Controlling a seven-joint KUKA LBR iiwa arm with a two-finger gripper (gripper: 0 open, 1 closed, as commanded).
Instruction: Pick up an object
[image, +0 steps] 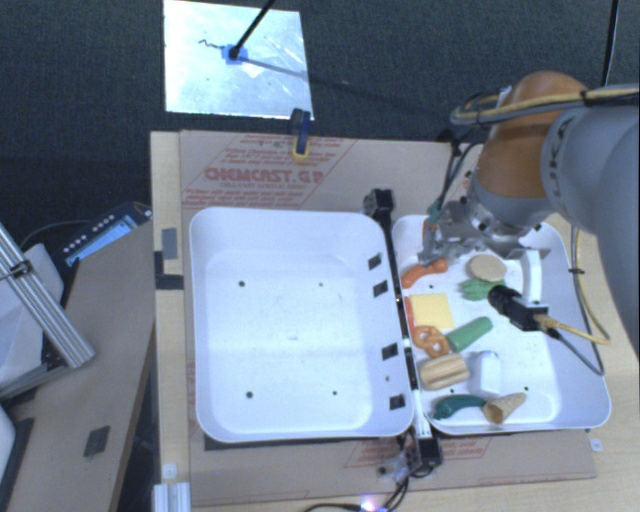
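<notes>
Toys crowd right bin, gripper near its back edge

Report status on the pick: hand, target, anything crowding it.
Hand low at right bin's far-left corner, nothing seen held. Orange piece right beside it, likely target. Yellow block and round tan piece close by.

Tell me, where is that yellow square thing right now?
The yellow square lies in the right bin, near its left wall, just below the orange piece and above the pretzel.
</notes>
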